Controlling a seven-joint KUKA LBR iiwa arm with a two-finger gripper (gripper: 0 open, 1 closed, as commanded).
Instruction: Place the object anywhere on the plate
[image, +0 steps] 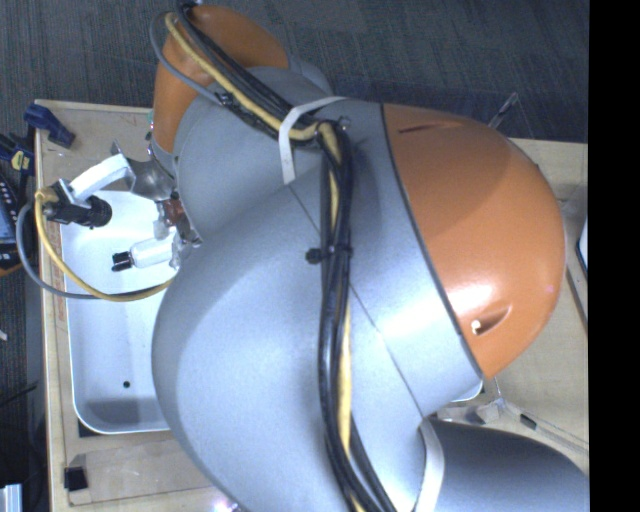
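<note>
My grey arm, with its orange band, reaches across from the right and covers most of both bins. Its wrist end sits over the upper part of the left white bin. There the gripper's mount shows, with a white bracket, a black plug and a small white cylinder. A yellow cable loops from the mount over the bin floor. The arm hides whatever lies under it.
The wooden bench top borders the left bin at the back and left. A blue tool lies at the bench's far left corner. A small dark speck sits on the bin floor near the front.
</note>
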